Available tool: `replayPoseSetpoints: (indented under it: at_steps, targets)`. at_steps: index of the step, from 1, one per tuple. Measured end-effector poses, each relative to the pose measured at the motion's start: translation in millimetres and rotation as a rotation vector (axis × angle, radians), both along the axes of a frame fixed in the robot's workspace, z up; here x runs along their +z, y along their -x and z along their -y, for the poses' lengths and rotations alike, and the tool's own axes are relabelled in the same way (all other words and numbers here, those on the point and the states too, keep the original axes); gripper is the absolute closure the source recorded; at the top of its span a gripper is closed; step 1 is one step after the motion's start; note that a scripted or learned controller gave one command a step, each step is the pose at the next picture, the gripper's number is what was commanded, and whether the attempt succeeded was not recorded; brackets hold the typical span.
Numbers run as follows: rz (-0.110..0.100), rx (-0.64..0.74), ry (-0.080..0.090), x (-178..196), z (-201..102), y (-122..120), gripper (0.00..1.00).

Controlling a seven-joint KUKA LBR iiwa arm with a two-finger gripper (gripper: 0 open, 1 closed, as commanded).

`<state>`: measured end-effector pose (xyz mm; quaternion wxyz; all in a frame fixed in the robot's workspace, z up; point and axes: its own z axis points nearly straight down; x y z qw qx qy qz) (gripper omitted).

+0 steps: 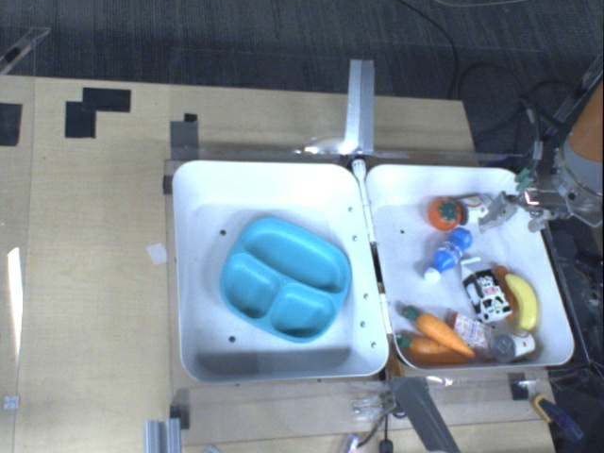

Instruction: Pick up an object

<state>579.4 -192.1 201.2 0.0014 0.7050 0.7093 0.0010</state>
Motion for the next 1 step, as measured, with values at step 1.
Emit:
replayPoseSetpoints:
  at_steps: [1]
  targets:
    - [0.006, 0.006, 0.001, 11.7, -1.3, -2.2, 1.0]
